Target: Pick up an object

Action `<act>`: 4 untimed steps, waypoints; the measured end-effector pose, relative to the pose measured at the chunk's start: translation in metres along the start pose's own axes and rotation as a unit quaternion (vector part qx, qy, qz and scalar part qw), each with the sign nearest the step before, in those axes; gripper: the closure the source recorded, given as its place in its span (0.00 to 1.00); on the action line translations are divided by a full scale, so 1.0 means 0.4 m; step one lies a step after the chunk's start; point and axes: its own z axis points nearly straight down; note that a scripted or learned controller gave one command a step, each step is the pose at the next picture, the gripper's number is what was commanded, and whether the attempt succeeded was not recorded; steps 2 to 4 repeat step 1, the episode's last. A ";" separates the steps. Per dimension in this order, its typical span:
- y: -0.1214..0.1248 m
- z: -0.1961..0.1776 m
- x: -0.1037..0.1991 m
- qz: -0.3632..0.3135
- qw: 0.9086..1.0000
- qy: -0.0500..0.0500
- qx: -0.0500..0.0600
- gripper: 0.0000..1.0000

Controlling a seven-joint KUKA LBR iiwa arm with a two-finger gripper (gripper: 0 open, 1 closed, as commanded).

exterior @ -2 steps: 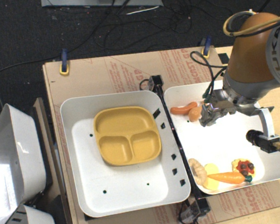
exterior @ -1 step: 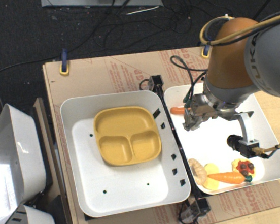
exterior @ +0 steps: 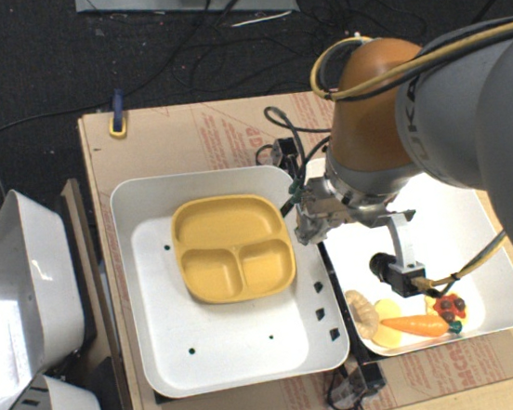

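Counter (exterior: 182,134): brown board surface, on which two shallow white bins are carried side by side.

Arm (exterior: 468,106): grey with an orange section, reaching in from 3 o'clock; much of the right bin's 12 o'clock half is covered by it.

Left bin (exterior: 230,358): one yellow divided plate (exterior: 234,247) is seen lying flat, offset toward 12 o'clock from the bin's centre.

Right bin (exterior: 465,219): the small items are grouped at its 6 o'clock edge.

Gripper (exterior: 313,220): located over the seam between the two bins, just at 3 o'clock of the plate. Nothing is seen held. Whether the jaws are spread or pressed together cannot be told from this angle.

Orange carrot (exterior: 415,325): laid lengthwise along the 6 o'clock rim, well apart from the gripper.

Pale lumpy piece (exterior: 362,312): placed just at 9 o'clock of the carrot.

Red cluster (exterior: 451,307): found at the carrot's 3 o'clock end, touching it.
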 end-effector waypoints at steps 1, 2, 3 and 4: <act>0.020 -0.034 0.126 0.000 1.000 0.000 -0.001 1.00; 0.020 -0.034 0.126 0.000 1.000 0.000 -0.001 1.00; 0.020 -0.034 0.126 0.000 1.000 0.000 -0.001 1.00; 0.020 -0.034 0.126 0.000 1.000 0.000 -0.001 1.00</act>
